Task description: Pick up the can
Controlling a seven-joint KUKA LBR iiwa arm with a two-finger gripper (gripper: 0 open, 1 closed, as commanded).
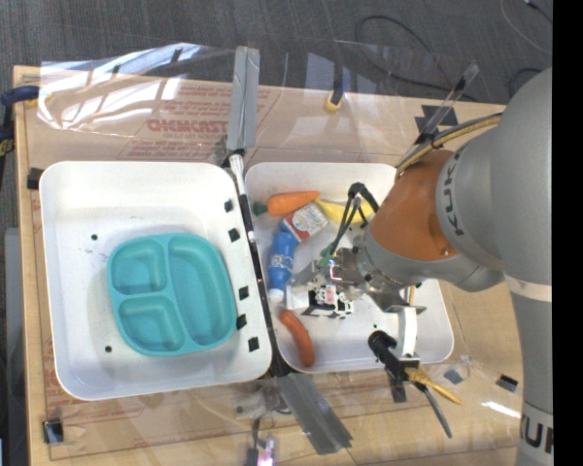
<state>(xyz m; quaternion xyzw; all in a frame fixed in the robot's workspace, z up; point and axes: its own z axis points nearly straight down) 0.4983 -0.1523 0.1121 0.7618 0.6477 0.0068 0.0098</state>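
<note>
The grey arm (510, 192), nearest the lens, sweeps in from the right over the right bin (432, 343), its orange band (413, 216) above the wrist. Below it the end effector (332, 294) hangs low among the clutter; whether it is open or closed cannot be told, and nothing is seen gripped. Just beside it lie a blue-and-white bottle (282, 260), a red-labelled packet (306, 221), an orange carrot (293, 203) and a red sausage (299, 338). No can is clearly made out; it may sit hidden under the arm. Across the divider, the left bin (68, 202) carries a teal sectioned tray (170, 294). The pick appears not yet achieved: grasp and lift remain.
</note>
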